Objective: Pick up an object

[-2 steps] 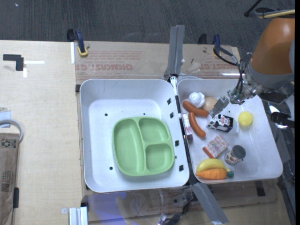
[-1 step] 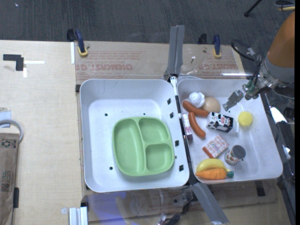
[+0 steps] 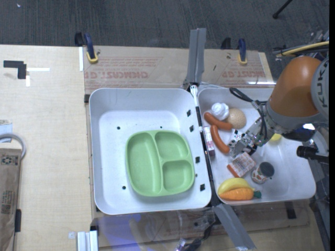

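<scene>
- In the right-hand bin, you see the gripper lowered among the clutter, with the grey arm and its orange band reaching in from the right.
- You cannot tell from this view whether the fingers are spread or pressed together; they are small and dark, and nothing shows plainly between them.
- Just below the fingers lies a small packet with red-and-white print; its writing is too small for you to read.
- Just left of the fingers lie two sausages: the lower one runs slantwise, the upper one sits above it.
- Up and left of the fingers you find a white garlic bulb and, beside it, a tan roundish item.
- Below the fingers and slightly right sits a small round tin with a dark top.
- Further below, near the bin's front wall, a yellow banana lies touching an orange carrot.
- Well to the left of the fingers, the other bin holds a green divided plate with three compartments.
- Beyond both bins, a cardboard sheet bears mirrored red print; it seems to read "CHEMCO21.GE", though you cannot be sure of every letter.
- Far left of the fingers, a brown paper bag shows a recycling mark.
</scene>
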{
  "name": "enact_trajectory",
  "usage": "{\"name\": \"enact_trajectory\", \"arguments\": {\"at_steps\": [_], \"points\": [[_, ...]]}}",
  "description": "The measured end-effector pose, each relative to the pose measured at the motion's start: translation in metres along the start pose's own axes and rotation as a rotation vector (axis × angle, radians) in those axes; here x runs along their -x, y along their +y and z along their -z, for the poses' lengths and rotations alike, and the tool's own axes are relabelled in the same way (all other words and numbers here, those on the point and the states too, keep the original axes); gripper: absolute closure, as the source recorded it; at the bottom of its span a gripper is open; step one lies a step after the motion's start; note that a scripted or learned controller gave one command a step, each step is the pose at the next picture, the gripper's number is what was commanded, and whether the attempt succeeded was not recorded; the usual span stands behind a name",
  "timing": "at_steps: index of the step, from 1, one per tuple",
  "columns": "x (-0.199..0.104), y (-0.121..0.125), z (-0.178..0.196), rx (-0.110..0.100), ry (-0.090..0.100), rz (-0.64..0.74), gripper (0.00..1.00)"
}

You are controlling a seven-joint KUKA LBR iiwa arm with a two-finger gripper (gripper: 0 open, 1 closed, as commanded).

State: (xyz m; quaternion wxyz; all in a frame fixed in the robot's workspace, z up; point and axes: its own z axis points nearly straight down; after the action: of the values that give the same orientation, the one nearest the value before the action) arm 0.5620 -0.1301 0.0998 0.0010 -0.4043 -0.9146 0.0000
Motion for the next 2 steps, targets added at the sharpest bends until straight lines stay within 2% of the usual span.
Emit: {"name": "enact_trajectory", "arguments": {"at_steps": [1, 2], "points": [[0.001, 0.000, 0.005, -0.001, 0.003, -0.004, 1.00], [-0.012, -0.019, 0.048, -0.001, 0.001, 0.124, 1.00]]}}
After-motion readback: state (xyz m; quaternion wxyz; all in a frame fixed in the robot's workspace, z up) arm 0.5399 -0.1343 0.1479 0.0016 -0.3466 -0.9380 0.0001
